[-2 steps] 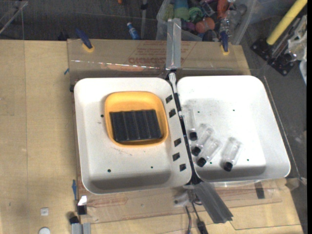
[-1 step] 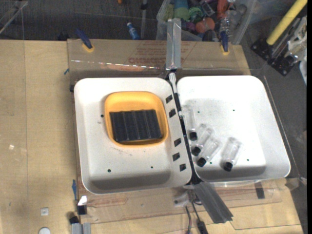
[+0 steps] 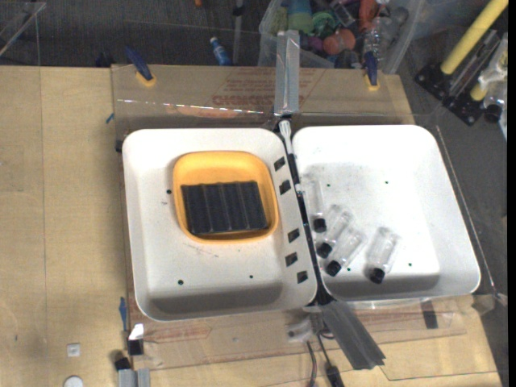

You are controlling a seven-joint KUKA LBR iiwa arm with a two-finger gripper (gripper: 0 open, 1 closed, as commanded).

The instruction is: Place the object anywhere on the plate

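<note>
Clear plastic vials w/ black caps (image 3: 380, 248) lie loose in the right white bin (image 3: 379, 160), well to the right of the orange rounded-square plate (image 3: 222, 161), not touching it. The plate sits approx. mid left white bin (image 3: 153, 272). A dark ribbed rectangular block (image 3: 224, 206) lies flat on the plate. My claw: can't tell if spread or pressed together.
</note>
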